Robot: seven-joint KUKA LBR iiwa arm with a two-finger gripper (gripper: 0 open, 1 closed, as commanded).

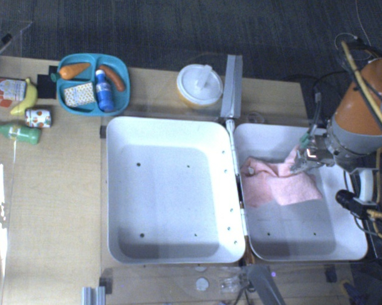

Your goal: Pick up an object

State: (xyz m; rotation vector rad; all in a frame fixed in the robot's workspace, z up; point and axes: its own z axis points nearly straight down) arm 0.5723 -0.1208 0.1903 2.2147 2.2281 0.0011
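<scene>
A pink cloth (279, 184) lies crumpled in the right bin (338, 241), spread from the bin's left wall toward its middle. My gripper (305, 158) hangs at the cloth's upper right corner, right at the fabric, with the grey wrist and orange band above it to the right. A fold of the cloth rises toward the gripper. The arm comes in from the right edge of the camera view.
The left bin (171, 192) sits beside the right one, parted by a metal divider (232, 87). On the bench at the back left are a blue tray (93, 84) of toy food, a banana (25, 98), a can (38, 118) and a green bottle (18, 133). A white lidded cup (199, 85) stands behind the bins.
</scene>
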